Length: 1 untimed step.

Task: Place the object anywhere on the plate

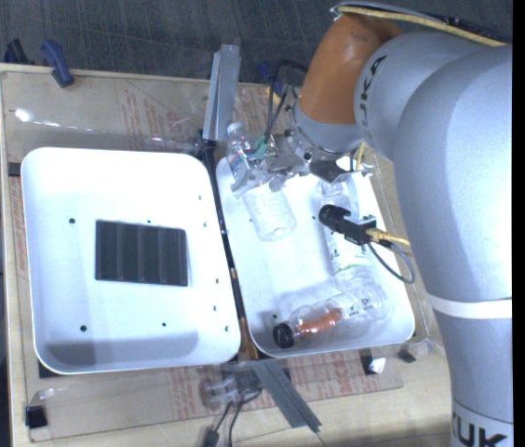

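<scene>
I've got the claw [261,170] over the right bin's [244,277] far end above a clear bottle [270,212], grip can't tell

You are looking at a robotics lab: a large grey industrial arm with an orange band [430,110] over a clamped plywood bench [114,110] bearing two shallow white plastic bins [58,184], on dark carpet [151,17].

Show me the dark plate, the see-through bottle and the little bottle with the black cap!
dark plate [141,252], camera view, middle of its ribbed top.
see-through bottle [270,212], camera view, its clear body.
little bottle with the black cap [316,322], camera view, its orange middle.
</scene>
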Tool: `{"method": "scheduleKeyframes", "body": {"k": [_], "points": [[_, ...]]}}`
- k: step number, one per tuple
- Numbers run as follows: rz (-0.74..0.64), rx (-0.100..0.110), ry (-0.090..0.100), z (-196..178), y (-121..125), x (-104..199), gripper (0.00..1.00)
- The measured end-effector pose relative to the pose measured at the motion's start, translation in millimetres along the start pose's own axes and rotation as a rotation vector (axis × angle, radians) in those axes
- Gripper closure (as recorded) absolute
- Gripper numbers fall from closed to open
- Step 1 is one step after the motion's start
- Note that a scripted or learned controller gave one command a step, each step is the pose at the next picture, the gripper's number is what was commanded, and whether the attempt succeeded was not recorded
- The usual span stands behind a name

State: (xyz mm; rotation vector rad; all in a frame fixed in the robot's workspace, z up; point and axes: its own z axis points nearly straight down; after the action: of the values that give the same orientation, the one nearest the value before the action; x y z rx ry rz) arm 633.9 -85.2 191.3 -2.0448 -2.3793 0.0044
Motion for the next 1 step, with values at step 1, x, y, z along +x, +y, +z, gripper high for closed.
{"method": "scheduleKeyframes", "body": {"k": [1], "points": [[0.081, -0.003, -0.002, -52.8, 32.2, 63.0, 1.0]]}}
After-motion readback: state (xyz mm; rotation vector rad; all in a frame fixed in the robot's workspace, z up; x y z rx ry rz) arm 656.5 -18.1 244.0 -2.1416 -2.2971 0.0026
